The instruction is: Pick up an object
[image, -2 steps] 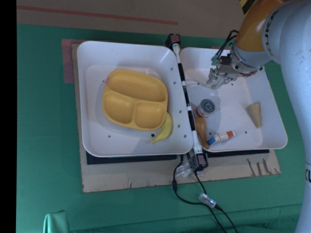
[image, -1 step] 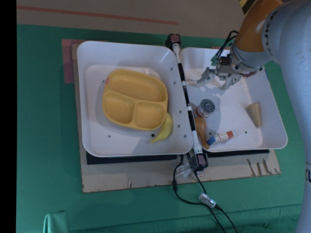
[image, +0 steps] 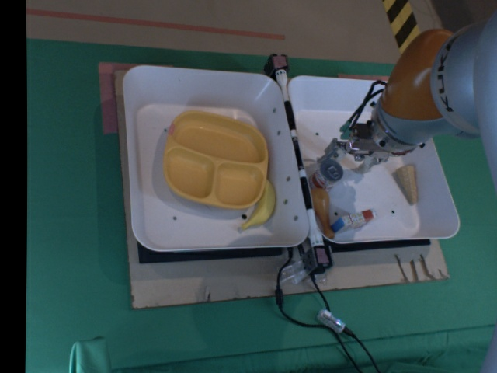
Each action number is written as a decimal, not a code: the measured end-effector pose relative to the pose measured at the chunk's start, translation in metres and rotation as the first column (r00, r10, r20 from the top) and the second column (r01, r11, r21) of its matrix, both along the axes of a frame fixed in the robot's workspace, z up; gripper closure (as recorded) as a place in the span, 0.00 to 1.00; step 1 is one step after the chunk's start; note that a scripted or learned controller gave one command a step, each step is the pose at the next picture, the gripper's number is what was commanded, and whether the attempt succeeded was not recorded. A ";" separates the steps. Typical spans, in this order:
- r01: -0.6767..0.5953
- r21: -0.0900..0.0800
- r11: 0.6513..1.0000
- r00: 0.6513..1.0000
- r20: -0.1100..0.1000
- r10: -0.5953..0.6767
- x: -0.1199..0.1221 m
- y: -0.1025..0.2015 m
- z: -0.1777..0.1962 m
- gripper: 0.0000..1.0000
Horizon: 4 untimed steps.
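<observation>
Camera view has 2 white bins on the desk: the left bin carries a yellow tray and a banana. The right bin holds a cone, a small tube and an orange item. The tool hangs low over a small jar; I cannot tell its grip.

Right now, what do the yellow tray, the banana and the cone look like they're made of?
Yellow tray: likely moulded plastic, uniform colour, soft sheen, rounded compartments. Banana: smooth and evenly yellow; real or a plastic toy, cannot tell. Cone: matte tan, wafer-like; texture too small to confirm.
</observation>
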<state>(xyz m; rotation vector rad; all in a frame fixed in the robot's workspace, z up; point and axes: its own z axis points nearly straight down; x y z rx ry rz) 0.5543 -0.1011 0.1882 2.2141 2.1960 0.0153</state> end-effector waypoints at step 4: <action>-0.002 0.001 1.000 1.000 -0.001 0.002 0.009 0.000 0.000 0.00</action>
